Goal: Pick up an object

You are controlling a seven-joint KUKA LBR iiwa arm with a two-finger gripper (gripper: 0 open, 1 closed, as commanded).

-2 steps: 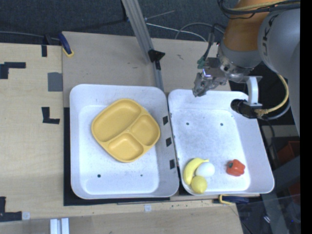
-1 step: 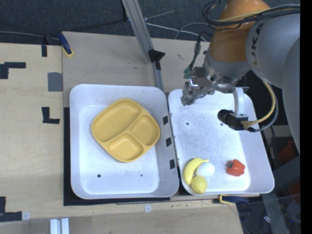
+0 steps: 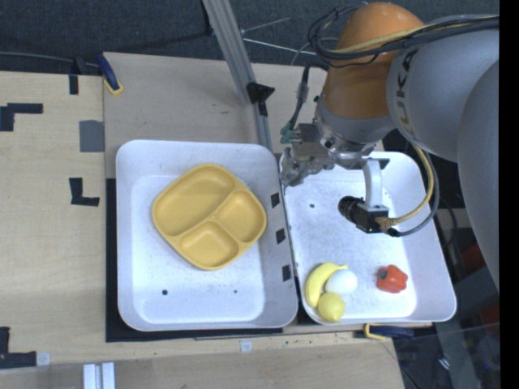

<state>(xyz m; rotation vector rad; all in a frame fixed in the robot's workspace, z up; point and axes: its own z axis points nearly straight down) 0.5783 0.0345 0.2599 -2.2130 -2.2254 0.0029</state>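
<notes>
— Wooden bench (image 3: 57,241) down there, two white bins side by side on it. Where's the arm?

— Reaching in over the right bin (image 3: 430,298), orange band (image 3: 369,55) up top, wrist bent down. The gripper (image 3: 302,164) hangs at that bin's far left corner, right by the wall between the bins. Open or closed, I cannot tell from here.

— Anything to pick up?

— Near edge of the right bin: a banana (image 3: 319,278), a white egg (image 3: 342,282) touching it, a lemon (image 3: 331,305) just below, and a red pepper (image 3: 392,278) a little apart. All well away from the gripper.

— And next door?

— A yellow divided plate (image 3: 209,215) lying in the left bin (image 3: 130,298).
</notes>
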